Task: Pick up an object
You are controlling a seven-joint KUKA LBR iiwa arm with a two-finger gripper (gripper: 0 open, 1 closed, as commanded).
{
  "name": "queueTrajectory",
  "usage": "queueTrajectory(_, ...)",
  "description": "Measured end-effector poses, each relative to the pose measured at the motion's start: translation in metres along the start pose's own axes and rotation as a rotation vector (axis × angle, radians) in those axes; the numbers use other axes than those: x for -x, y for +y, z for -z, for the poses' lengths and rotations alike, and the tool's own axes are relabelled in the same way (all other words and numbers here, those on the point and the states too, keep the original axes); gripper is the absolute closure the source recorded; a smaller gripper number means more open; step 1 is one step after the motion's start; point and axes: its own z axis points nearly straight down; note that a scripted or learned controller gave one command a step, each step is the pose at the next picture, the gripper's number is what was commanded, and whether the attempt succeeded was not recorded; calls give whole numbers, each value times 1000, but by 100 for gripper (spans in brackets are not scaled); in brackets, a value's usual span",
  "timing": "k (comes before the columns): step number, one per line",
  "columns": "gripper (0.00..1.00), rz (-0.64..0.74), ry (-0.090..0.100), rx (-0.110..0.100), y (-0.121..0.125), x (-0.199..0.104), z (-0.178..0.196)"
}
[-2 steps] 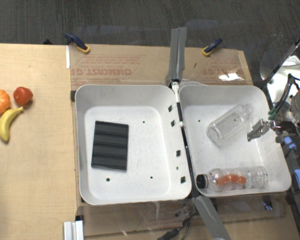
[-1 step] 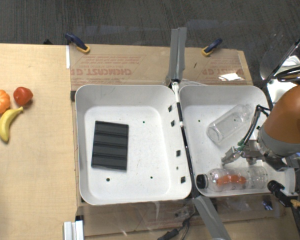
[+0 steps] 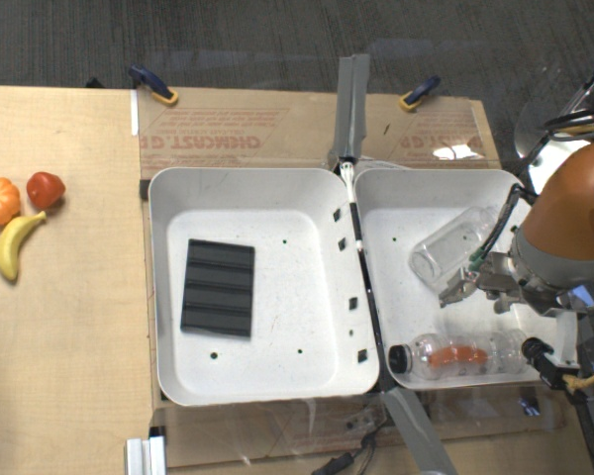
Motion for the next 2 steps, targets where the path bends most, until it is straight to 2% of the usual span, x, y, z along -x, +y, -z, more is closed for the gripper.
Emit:
queueTrajectory(1, 0, -140, -1, -1, 42, 61, 22)
queueTrajectory(2, 0, -382, -1, -1, 3, 42, 78)
